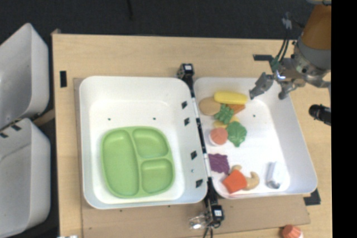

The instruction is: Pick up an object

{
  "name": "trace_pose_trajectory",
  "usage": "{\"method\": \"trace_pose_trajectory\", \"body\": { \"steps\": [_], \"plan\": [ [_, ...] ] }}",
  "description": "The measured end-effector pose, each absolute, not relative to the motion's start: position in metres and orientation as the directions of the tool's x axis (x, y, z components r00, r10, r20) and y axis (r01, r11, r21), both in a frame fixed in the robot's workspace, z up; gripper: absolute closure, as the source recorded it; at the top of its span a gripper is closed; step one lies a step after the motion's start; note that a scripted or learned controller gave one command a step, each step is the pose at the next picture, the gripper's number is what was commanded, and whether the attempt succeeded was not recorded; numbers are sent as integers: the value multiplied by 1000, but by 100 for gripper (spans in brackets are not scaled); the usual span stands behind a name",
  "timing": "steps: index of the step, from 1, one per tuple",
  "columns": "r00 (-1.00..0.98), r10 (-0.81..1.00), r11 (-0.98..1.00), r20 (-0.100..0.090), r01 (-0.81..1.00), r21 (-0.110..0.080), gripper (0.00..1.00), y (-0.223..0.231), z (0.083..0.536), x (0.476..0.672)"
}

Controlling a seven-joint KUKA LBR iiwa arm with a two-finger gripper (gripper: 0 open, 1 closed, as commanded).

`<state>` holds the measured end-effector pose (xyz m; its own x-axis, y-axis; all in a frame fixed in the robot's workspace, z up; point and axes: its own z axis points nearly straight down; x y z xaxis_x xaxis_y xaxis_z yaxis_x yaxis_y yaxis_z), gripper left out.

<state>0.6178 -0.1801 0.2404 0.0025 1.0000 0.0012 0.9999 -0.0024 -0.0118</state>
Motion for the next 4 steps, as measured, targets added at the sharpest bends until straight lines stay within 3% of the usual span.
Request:
{"method": "trace_pose_trajectory", "body": {
  "steps": [1,4],
  "plan": [
    [0,1000,0,0,1000,1,0,-179,249,620],
    [5,1000,-5,-2,1000,0,0,-181,99,613]
  ]
}}
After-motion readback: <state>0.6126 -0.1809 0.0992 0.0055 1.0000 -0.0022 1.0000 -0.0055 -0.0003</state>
